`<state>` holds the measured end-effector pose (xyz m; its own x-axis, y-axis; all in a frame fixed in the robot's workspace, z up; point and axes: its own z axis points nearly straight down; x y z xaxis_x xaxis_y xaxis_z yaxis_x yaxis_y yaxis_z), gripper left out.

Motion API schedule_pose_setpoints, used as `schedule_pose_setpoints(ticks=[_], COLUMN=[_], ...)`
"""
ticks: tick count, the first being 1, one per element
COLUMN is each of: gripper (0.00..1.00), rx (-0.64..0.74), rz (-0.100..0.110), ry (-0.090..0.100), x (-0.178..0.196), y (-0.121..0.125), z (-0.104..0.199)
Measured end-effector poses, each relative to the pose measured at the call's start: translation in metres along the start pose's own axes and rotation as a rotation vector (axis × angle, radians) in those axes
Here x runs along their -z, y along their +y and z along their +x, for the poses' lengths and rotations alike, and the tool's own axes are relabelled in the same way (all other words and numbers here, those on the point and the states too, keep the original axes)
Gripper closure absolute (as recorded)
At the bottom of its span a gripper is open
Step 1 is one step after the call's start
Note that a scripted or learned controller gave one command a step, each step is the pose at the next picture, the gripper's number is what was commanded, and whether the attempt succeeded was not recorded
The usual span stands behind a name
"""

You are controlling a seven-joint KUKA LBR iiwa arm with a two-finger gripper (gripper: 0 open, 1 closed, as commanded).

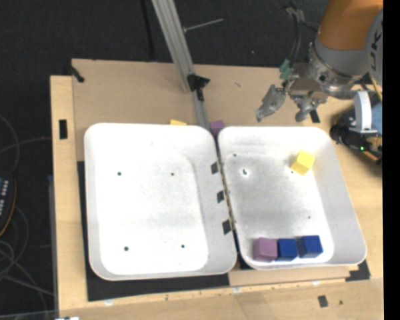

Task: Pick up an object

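A yellow cube lies in the upper right part of the right bin. Along that bin's front wall sit a purple cube and two blue cubes in a row. My gripper hangs above the bench just behind the right bin's back rim, up and left of the yellow cube. Its two fingers are spread apart with nothing between them.
The left bin sits beside the right one. A small yellow block and a purple block rest on the bench behind the bins. A slanted metal pole rises from between the bins at the back.
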<state>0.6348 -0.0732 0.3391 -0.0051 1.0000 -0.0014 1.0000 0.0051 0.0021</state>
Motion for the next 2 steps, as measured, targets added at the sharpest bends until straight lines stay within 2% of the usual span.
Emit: schedule_pose_setpoints(ticks=[1, 2], gripper=[0.0, 0.0], rx=[-0.01, -0.007], rz=[0.01, 0.006], ry=[0.0, 0.001], x=[-0.121, -0.153], y=[-0.079, -0.124], z=[-0.057, -0.057])
